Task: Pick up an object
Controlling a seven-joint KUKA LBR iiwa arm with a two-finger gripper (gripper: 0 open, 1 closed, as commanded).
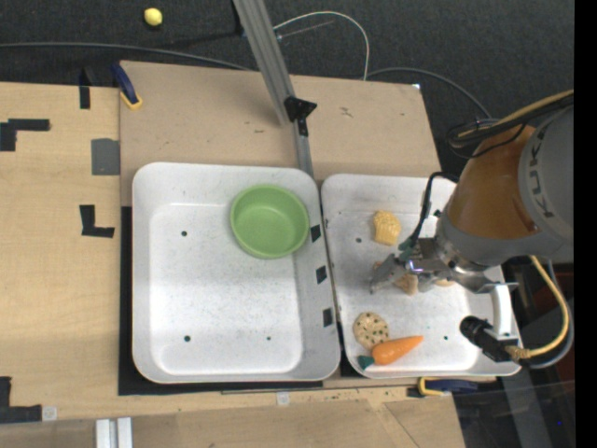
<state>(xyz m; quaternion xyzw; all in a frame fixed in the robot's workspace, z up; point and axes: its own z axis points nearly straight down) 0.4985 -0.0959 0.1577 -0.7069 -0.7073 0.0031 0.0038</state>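
Observation:
My gripper is low over the middle of the right bin, the grey arm with its orange band reaching in from the right. A small tan piece lies right at the gripper's tip, partly hidden by it; I cannot tell whether it is held. A yellow lumpy item sits just behind the gripper. Toward the bin's front lie a round speckled cookie and an orange carrot.
A green bowl stands at the back right of the left bin. A metal pole slants over the bench behind the bins. Cables and a black fitting hang by the arm at the right bin's front right.

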